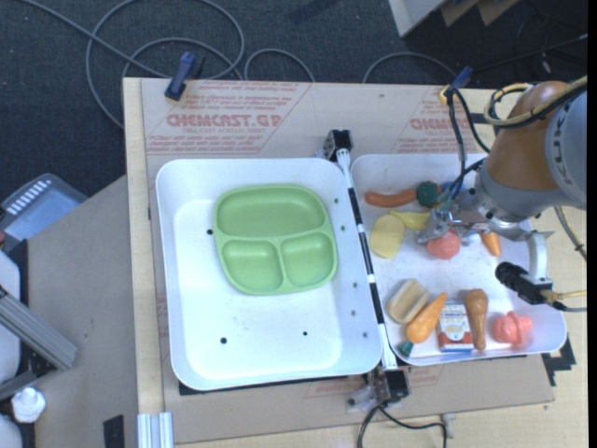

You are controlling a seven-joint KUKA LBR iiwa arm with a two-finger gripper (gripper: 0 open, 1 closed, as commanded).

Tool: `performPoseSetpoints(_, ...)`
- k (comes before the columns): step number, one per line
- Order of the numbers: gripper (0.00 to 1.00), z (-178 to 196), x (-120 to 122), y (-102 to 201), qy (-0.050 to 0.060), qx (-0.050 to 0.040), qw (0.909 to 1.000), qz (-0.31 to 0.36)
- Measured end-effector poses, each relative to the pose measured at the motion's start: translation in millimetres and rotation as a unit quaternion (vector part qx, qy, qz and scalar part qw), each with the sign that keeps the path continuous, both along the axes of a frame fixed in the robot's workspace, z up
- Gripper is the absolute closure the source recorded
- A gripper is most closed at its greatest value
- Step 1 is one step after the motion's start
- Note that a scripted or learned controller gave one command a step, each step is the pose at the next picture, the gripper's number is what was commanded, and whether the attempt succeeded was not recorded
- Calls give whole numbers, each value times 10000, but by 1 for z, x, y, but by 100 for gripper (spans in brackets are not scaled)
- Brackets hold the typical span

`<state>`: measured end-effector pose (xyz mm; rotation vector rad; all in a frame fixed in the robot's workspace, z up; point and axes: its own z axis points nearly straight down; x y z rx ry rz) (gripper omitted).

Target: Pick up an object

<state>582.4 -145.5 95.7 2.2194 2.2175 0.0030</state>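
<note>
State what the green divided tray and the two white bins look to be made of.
Green divided tray: likely molded plastic, matte, judging by its even color and soft rounded compartment edges.
Left bin and right bin: probably thin formed plastic, smooth and slightly glossy, with rounded corners and raised rims.

the arm (550, 147) is grey with a broad orange band, bulky and rounded. dark cables loop from its 11 o'clock side. the gripper (446, 227) is small, metallic.

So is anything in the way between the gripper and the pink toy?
Nothing visible. The gripper is right over the pink toy in the right bin; the yellow toy lies off to the side.
</note>
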Motion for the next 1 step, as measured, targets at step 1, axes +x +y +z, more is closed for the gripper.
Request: performPoseSetpoints(1,100,89,28,65,14,8,10000,10)
